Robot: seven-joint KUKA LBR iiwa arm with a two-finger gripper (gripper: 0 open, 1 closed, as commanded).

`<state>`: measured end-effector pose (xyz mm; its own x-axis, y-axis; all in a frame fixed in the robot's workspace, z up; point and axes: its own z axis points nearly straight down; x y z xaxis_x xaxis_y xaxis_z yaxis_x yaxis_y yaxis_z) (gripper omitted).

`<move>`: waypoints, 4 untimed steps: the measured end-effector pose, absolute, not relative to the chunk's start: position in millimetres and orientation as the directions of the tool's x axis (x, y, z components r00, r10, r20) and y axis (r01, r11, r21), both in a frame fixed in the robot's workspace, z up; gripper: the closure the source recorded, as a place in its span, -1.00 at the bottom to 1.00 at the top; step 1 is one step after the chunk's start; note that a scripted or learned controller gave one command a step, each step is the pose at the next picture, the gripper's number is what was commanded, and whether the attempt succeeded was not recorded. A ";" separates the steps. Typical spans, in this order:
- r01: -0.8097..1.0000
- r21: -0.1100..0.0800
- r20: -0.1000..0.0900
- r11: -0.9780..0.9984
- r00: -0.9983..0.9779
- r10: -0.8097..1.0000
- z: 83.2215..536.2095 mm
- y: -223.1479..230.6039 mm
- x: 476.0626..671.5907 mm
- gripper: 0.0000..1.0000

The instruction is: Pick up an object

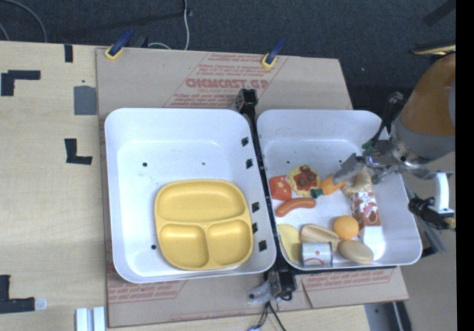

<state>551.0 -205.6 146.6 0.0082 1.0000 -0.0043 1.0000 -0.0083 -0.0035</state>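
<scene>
the gripper (361,171) hangs over the right side of the right bin (318,124), and whether its fingers are spread or pressed together cannot be told. just under it lies a brown wrapped snack (364,204), touching or nearly touching its tip. to the left of it sit a small carrot (329,186), a pizza slice (304,178), a tomato (280,187) and a sausage (295,206). nearer the front edge are an orange (346,227), a bread roll (356,251), a can (316,253) and a banana (289,238). the left bin (133,129) holds a yellow divided plate (203,222).
</scene>
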 end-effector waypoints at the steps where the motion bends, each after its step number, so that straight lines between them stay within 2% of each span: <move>1: 1.000 0.005 -0.003 -0.001 0.001 1.000 93.2 -152.2 503.9 -1.00; 2: 1.000 0.001 -0.001 0.005 -0.005 1.000 88.6 -140.8 584.8 -1.00; 3: 1.000 -0.005 -0.002 -0.002 0.002 1.000 85.1 -112.3 641.5 -1.00; 4: 1.000 -0.004 0.000 0.001 -0.001 1.000 95.2 -109.6 642.9 1.00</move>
